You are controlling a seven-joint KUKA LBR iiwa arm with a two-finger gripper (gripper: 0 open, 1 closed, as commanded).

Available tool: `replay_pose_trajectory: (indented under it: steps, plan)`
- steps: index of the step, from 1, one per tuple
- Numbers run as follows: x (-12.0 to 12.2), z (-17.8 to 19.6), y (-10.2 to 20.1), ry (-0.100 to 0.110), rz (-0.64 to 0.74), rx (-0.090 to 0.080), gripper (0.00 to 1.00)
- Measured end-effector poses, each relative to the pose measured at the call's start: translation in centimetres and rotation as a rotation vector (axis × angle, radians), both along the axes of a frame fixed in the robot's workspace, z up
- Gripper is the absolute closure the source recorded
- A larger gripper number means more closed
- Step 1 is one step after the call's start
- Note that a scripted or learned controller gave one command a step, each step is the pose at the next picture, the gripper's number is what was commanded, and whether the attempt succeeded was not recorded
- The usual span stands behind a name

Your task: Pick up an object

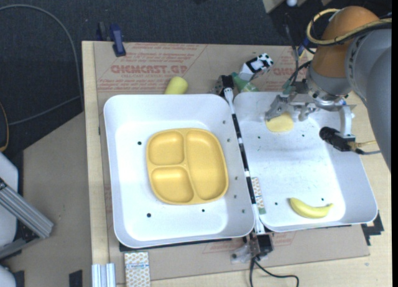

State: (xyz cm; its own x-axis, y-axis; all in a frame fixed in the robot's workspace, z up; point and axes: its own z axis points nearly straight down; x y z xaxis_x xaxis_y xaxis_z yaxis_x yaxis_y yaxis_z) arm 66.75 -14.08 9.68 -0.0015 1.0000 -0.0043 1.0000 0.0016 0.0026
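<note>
My gripper [288, 113] hangs over the far part of the right bin [348, 180], its fingers spread apart. A pale yellow rounded object [280, 125] lies on the bin floor just below and in front of the left finger [273, 113]; it is not clamped between the fingers. A yellow banana [310, 208] lies near the front edge of the same bin, well away from the gripper. A yellow divided plate [186, 166] rests in the middle of the left bin [124, 130].
A small yellow object [176, 85] lies on the bench behind the left bin. A black-and-white item [257, 65] with a green piece sits behind the gap between the bins. A blue clamp [116, 39] grips the board's far left edge.
</note>
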Motion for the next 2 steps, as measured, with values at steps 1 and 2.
replay_pose_trajectory:
  steps: [1, 2]
  plan:
    - [-0.1, -1.2, 0.3, 0.004, -0.002, 0.004, 0.00]
    - [0.0, 0.2, 0.1, 0.000, -0.001, -0.001, 1.00]
